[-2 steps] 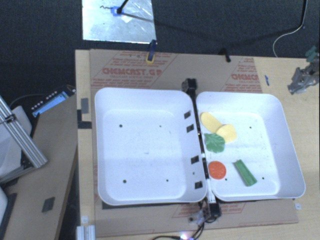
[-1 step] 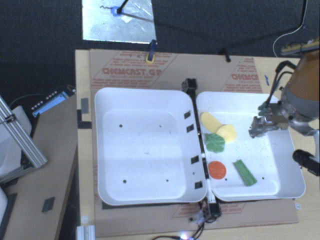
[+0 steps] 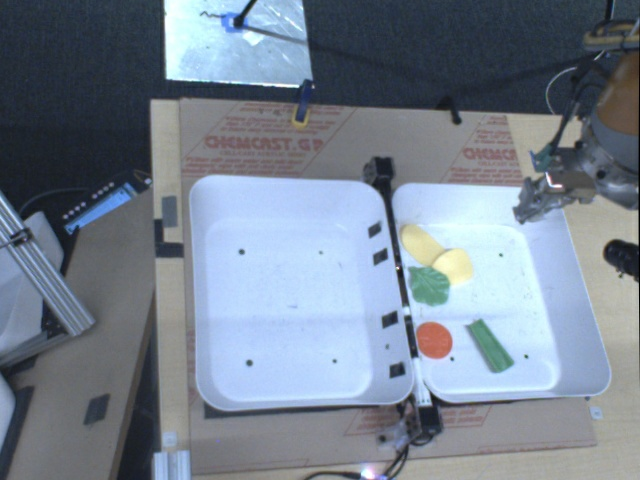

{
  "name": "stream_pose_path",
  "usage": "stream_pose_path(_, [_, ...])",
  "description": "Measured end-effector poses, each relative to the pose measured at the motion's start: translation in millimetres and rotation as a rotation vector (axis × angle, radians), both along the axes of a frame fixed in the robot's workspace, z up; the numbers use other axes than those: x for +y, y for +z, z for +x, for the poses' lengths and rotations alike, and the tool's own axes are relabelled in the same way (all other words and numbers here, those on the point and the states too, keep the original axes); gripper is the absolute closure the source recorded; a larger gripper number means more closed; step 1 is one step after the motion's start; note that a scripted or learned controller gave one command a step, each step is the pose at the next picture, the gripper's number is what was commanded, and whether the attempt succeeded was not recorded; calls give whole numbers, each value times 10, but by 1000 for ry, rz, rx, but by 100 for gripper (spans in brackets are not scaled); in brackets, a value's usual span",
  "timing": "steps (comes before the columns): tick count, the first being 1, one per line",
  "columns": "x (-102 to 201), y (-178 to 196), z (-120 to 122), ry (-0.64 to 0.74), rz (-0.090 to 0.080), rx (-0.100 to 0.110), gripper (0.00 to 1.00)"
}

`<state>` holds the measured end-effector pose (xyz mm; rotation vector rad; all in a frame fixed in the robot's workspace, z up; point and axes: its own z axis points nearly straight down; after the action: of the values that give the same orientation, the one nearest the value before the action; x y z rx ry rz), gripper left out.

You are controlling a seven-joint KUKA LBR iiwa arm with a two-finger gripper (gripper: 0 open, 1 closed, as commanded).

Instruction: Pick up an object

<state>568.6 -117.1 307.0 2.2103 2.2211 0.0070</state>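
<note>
The right bin (image 3: 560, 298) holds several small objects near its left wall: a yellow oval piece (image 3: 421, 243), a second yellow piece (image 3: 455, 265), a green leafy piece (image 3: 430, 285), an orange-red disc (image 3: 434, 340) and a green bar (image 3: 490, 345). My gripper (image 3: 532, 205) hangs over the bin's far right corner, well away from the objects. Nothing is between its fingers as far as the view shows.
The left bin (image 3: 290, 288) lies beside the right one, joined by a black clipped divider (image 3: 395, 268). Both rest on a cardboard sheet (image 3: 260, 138). A shiny plate (image 3: 237, 26) lies beyond the bench, and a metal rail (image 3: 40, 278) stands at left.
</note>
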Motion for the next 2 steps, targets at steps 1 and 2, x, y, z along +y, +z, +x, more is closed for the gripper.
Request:
stream_pose_path(1, [-315, 710, 472, -1, -2, -4, 100])
stream_pose_path(2, [-243, 1044, 945, 2, 0, -1, 100])
